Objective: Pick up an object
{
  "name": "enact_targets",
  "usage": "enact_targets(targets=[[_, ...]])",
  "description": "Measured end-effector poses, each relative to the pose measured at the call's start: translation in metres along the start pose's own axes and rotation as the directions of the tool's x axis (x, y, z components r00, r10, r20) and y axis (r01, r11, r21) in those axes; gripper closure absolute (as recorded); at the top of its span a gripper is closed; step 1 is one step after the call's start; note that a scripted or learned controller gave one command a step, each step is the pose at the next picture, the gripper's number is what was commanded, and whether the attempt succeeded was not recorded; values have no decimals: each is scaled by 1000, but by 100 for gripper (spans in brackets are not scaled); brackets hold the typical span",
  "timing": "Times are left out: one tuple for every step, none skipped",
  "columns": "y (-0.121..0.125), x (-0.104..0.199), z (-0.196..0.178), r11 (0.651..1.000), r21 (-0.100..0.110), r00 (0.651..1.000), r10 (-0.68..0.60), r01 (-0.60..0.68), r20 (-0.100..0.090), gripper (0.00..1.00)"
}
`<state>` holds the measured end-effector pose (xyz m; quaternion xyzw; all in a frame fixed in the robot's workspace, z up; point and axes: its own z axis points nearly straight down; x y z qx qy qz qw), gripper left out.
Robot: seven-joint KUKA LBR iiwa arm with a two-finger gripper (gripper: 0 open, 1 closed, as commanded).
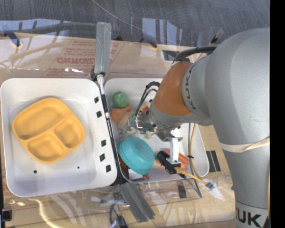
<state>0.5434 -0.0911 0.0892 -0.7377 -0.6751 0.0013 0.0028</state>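
The right bin point(133, 85) holds a green ball point(119, 99), an orange-tan object point(120, 114) just below it, a teal bowl point(137, 154) lying near the front, and an orange carrot-like piece point(180, 158) at the front right. My gripper point(138, 122) reaches down into the middle of this bin, between the tan object and the teal bowl. The wrist and cables cover its fingertips. The left bin point(9, 175) holds a yellow divided tray point(48, 128).
The big grey arm point(228, 89) covers the right side of the right bin and the bench beyond. A grey divider strip point(102, 46) runs between the bins. Brown cardboard point(61, 56) lies behind both bins.
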Motion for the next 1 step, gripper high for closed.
enact_targets(targets=[[0,-2,-7,1000,5,1000,-1,1,2,100]])
